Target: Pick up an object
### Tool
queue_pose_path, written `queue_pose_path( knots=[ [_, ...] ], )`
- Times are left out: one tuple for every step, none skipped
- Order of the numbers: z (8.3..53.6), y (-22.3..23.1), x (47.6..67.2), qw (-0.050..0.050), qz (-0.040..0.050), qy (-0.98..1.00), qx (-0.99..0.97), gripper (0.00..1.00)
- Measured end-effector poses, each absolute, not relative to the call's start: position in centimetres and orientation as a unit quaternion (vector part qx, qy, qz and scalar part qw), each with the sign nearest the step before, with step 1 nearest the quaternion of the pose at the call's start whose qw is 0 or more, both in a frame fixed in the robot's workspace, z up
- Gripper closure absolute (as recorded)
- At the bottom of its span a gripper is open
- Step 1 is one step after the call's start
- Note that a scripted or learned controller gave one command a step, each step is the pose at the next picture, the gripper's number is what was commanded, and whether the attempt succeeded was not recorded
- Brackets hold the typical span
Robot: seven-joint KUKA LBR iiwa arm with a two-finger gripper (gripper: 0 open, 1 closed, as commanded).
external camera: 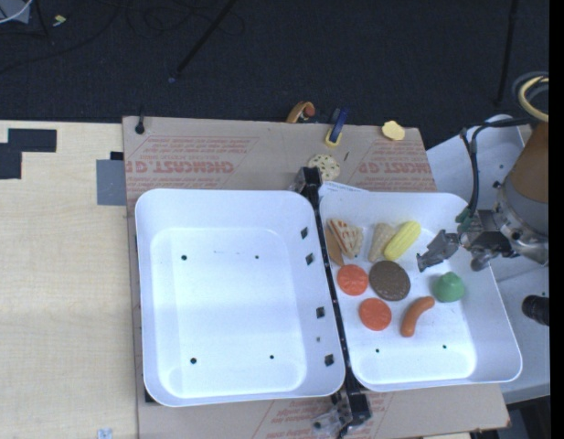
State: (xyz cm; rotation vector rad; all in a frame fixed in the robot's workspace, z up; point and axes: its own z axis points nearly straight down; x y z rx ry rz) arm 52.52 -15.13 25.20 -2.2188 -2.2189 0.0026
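Hovering over the right bin (487, 359), my fingers (457, 251) hang spread and pinch nothing, because the green ball (449, 287) just below them looks easiest to reach. Beside them lies the brown disc (389, 280), crowded by the other toy food.

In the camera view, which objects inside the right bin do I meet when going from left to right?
Striped tan sandwich wedge → round brown patty → orange-brown sausage → round green ball. The two red-orange discs and the yellow corn cob overlap others in order, so they are omitted.

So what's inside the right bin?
The right bin holds toy food: corn, a brown disc, two orange-red rounds, a sausage, a green piece. The gripper hides the rim beneath it.
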Motion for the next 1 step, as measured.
queue_pose_path(
  knots=[
    [15.61,-7.82,52.22,0.007,0.0027,-0.709,-0.705,0.0]
  ],
)
